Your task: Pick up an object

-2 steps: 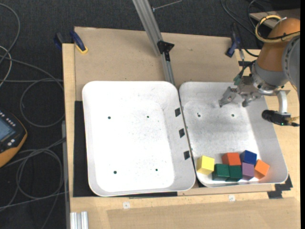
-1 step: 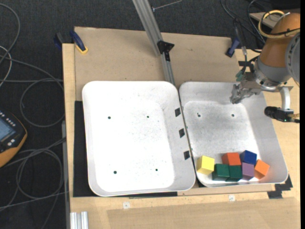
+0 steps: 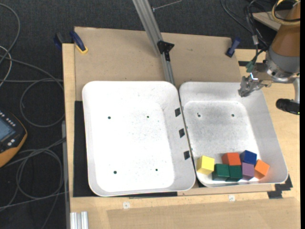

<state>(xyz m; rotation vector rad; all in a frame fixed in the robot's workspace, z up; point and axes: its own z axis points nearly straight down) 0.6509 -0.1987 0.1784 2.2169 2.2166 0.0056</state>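
Note:
Several small coloured blocks are bunched at the near edge of the right bin (image 3: pixel 214 123): a yellow block (image 3: pixel 206 164), a green block (image 3: pixel 227 171), a red-orange block (image 3: pixel 233 158), a blue block (image 3: pixel 249 156), a purple block (image 3: pixel 248 169) and an orange block (image 3: pixel 261 167). My gripper (image 3: pixel 246 87) hangs over the right bin's far right corner, well away from the blocks. Nothing shows between its tips.
The left bin (image 3: pixel 131 137) lies beside the right one. A slanted metal rail (image 3: pixel 152 30) crosses the bench at the back. Blue clamps (image 3: pixel 78 42) hold the board's far corners. Cables trail on the floor at left.

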